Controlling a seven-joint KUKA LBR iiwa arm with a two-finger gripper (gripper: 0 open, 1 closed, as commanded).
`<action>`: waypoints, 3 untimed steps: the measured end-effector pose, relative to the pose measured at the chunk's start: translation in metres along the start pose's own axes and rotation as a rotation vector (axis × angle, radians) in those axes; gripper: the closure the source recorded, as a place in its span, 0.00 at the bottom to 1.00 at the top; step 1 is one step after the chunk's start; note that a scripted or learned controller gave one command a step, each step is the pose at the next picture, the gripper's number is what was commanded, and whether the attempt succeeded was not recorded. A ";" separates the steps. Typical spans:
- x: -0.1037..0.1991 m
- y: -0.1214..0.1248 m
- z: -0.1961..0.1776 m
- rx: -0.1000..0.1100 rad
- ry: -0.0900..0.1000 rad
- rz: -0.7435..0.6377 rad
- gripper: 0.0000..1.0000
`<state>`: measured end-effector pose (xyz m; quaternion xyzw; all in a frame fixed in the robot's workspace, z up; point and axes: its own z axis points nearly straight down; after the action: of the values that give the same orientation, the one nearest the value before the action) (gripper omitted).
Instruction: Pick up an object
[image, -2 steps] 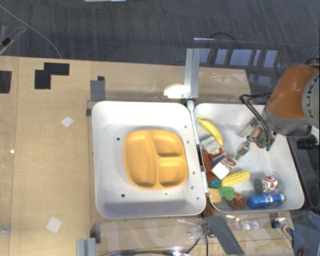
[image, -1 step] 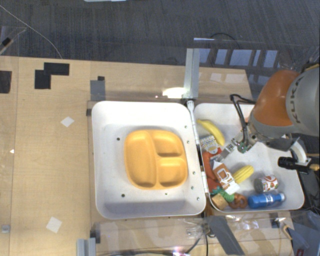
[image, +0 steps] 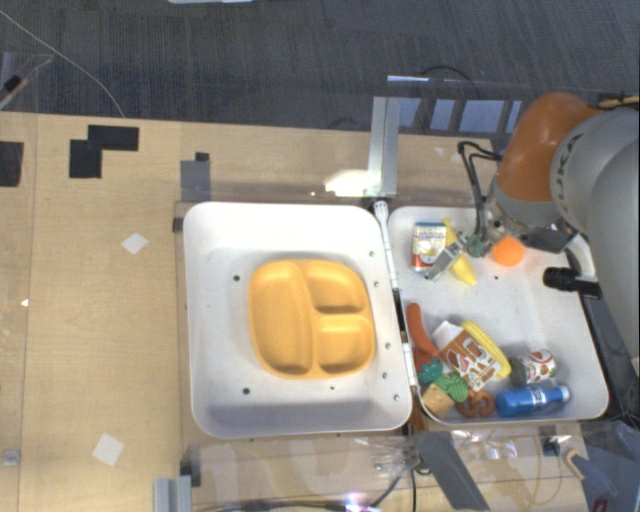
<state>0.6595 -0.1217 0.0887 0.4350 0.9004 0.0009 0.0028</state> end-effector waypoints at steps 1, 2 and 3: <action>0.016 0.018 -0.015 -0.003 -0.002 0.026 0.00; 0.007 -0.002 0.002 -0.001 -0.001 0.299 0.00; 0.013 0.019 0.001 0.018 -0.001 0.135 0.00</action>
<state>0.6661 -0.1001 0.0874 0.4950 0.8689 -0.0070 -0.0007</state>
